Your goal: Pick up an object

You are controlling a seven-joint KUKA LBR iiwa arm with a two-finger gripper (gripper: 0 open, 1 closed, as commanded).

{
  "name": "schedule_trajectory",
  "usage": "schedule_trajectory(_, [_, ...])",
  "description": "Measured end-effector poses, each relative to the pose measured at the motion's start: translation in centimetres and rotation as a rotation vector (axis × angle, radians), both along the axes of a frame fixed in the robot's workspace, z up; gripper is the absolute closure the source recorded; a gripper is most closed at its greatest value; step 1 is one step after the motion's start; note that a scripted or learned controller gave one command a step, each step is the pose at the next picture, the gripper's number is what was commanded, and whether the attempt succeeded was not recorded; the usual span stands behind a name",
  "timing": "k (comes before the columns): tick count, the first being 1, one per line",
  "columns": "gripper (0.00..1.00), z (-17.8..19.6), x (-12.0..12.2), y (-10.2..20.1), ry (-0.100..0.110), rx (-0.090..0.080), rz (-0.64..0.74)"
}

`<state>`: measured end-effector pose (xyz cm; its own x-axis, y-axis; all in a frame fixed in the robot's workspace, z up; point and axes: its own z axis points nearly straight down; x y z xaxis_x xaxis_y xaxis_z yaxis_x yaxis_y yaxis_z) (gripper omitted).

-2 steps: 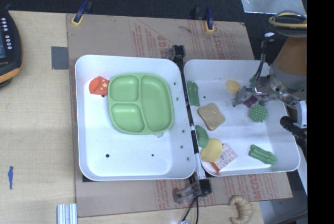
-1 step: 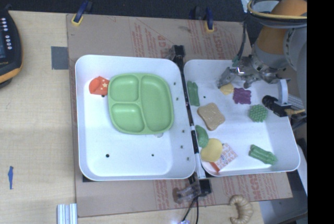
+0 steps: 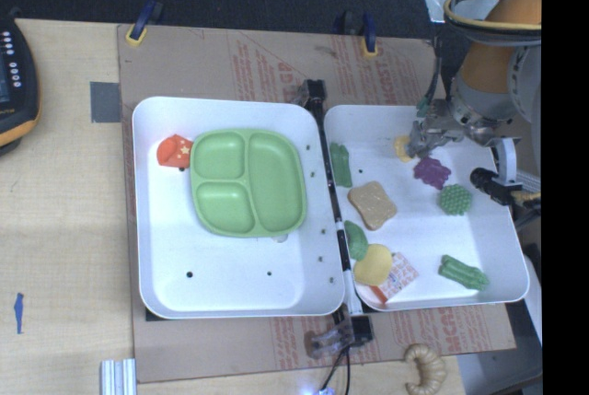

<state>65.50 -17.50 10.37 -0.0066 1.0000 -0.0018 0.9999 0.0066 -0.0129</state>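
My end effector (image 3: 425,137) hung low over the right bin's (image 3: 488,292) far corner, beside a purple piece (image 3: 431,170); its grip I could not tell. That bin also held toast (image 3: 372,203), a lemon (image 3: 373,266) and green items. The left bin (image 3: 156,273) held a green divided plate (image 3: 248,181) and a red piece (image 3: 173,150).

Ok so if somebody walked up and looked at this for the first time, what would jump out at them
Probably the big green divided plate lying in the left bin, with a small red piece tucked at its upper left edge. Next, the scatter of small toys in the right bin, such as a purple piece and a tan slice, with the end effector at that bin's far edge.
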Motion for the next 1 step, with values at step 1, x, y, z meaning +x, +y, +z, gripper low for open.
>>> schedule_trajectory(1, [0.0,-0.07,0.13,0.15,-0.006,0.001,0.002])
